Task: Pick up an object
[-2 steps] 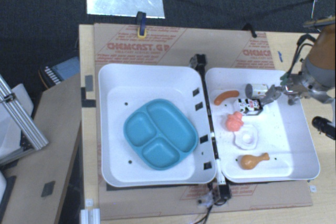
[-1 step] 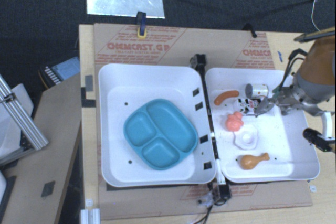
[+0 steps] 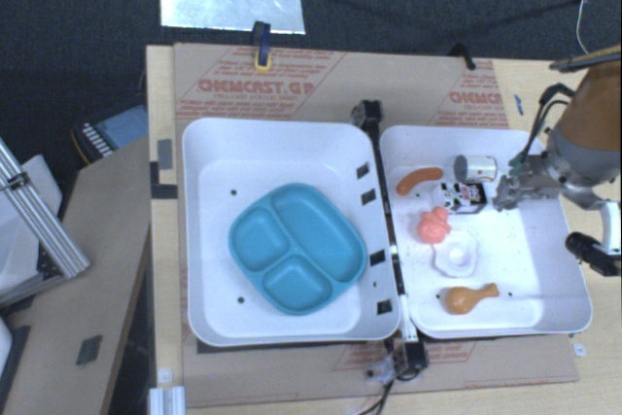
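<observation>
Landmark: the divider (image 3: 382, 209) between the two white bins.

- Nearest, just right of the divider's near end: an orange-brown drumstick-shaped toy (image 3: 469, 296) on the right bin (image 3: 554, 292) floor.
- Beyond it: a white fried-egg toy (image 3: 455, 257), then a pink lumpy toy (image 3: 434, 226).
- Left of the divider: a blue three-compartment plate (image 3: 297, 248) in the left bin (image 3: 209, 209).
- Farther, right of the divider: a small black-and-white printed packet (image 3: 462, 194); print too small to read. An orange sausage toy (image 3: 420, 179) and a silver can (image 3: 475, 168) lie beside it.
- Gripper (image 3: 505, 196): low in the right bin, right of the packet; whether its tips are apart or together cannot be told. Nothing is seen held.
- Status: judged not yet done; every object rests in its bin.
- Farthest: board under the bins, printed "CHEMCAST GP" (image 3: 255, 86).
</observation>
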{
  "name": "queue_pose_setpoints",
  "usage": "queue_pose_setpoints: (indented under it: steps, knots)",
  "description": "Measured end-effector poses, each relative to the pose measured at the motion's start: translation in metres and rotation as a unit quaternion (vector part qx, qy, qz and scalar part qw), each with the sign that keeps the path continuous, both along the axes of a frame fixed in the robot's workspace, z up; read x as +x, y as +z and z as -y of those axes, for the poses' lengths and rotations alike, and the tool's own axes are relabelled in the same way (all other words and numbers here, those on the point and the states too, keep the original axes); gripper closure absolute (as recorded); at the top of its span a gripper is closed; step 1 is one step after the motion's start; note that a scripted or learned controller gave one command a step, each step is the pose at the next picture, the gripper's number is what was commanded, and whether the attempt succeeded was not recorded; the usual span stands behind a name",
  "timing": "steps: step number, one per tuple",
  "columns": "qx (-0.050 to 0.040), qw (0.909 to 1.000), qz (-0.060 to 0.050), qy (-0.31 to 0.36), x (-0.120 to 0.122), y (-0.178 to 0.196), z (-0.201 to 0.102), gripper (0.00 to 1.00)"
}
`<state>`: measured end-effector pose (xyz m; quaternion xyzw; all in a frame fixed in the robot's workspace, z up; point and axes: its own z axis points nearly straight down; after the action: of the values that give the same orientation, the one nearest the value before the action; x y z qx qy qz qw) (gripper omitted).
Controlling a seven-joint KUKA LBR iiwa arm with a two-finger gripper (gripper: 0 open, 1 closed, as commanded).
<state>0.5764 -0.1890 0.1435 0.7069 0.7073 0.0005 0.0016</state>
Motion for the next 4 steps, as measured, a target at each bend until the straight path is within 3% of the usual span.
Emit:
queue_pose_setpoints:
  steps: [2,4]
  knots:
    - [-0.0007,1.0000,0.003,0.002,0.001,0.119,0.003,1.00]
    - [0.0014,1.0000,0.001,0.005,0.039,0.123,-0.099,1.00]
